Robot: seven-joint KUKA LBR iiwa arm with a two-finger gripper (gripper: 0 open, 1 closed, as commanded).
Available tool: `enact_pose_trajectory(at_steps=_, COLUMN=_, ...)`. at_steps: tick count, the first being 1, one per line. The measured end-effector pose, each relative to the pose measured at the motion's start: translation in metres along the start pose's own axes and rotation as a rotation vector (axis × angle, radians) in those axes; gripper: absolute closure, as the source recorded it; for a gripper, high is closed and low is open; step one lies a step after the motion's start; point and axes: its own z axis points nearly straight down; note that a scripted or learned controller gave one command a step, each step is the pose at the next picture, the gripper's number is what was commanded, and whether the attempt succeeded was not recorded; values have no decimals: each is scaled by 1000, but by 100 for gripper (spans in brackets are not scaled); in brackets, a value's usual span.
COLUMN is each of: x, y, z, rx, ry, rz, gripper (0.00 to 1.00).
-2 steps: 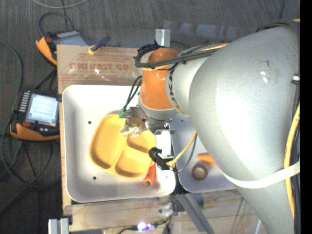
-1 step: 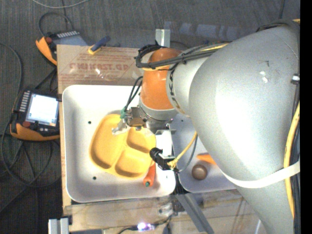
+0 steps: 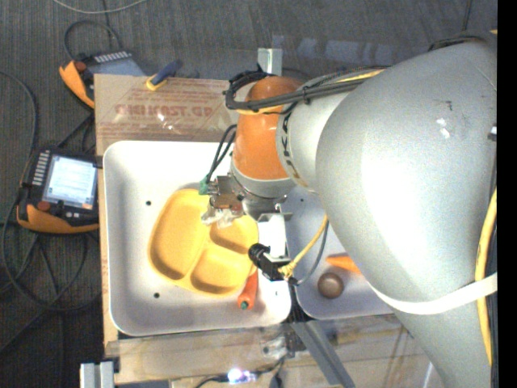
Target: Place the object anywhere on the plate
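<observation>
- 1 arm reaches in from the right, its orange band above the wrist, over the left bin.
- 1 gripper sits low over the plate, near that plate's upper right part; whether it is open, closed or gripping anything cannot be told, since the wrist covers it.
- 1 yellow plate with 3 compartments lies in the left bin, toward its right half.
- 1 carrot, orange with a green end, lies in the left bin just beside the plate's lower right rim, touching or nearly touching it, not on the plate.
- 2 white bins side by side; the right bin is mostly covered by the arm.
- In the right bin: 1 brown round thing and 1 orange thing, partly hidden.
- Off the bench at left: 1 pendant with a lit screen on the floor.
- 1 cardboard sheet lies behind the left bin.
</observation>
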Motion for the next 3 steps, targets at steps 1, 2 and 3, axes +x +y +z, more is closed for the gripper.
enact_pose_trajectory(at_steps=1, x=-1, y=0, z=1, rx=2, ry=-2, rz=2, gripper=0)
enact_pose_trajectory(at_steps=2, x=-1, y=-2, z=-6, rx=7, ry=-3, rz=1, gripper=100)
enact_pose_trajectory(at_steps=3, x=-1, y=-2, z=-6, rx=7, ry=-3, rz=1, gripper=0)
